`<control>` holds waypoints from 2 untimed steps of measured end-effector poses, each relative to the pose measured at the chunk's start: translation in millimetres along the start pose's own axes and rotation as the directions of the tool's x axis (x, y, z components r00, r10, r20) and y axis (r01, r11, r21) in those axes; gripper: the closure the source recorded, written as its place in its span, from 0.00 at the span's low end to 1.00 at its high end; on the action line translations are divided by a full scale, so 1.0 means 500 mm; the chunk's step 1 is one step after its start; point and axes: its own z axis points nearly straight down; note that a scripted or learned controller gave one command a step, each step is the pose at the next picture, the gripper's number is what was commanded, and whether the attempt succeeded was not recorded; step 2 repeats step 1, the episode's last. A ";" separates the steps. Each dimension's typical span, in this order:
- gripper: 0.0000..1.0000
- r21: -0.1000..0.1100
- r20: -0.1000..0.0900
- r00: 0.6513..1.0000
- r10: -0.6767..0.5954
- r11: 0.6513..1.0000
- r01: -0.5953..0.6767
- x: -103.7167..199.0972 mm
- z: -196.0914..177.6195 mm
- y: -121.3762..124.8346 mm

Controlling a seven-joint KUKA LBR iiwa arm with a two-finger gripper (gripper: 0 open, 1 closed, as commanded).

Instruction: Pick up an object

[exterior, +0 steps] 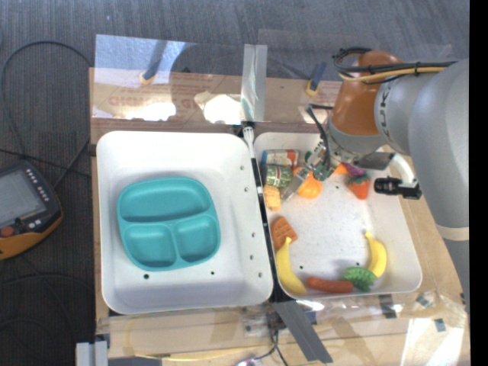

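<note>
Claw (pixel 320 163) just beside orange toy (pixel 309 188)

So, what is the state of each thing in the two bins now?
Teal plate: flat in the left bin.
Two bananas: lying in the right bin.
Broccoli: lying beside a red sausage.
Gripper: low over the toys at the bin's far end.

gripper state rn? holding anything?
Gripper: low over the far end of the right bin, among the toy food; open or closed cannot be told, no hold visible.
</note>
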 end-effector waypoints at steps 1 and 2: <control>1.00 0.005 -0.012 0.992 0.124 0.992 -0.124 0.086 -0.278 0.076; 1.00 0.005 -0.012 0.992 0.124 0.992 -0.124 0.086 -0.278 0.076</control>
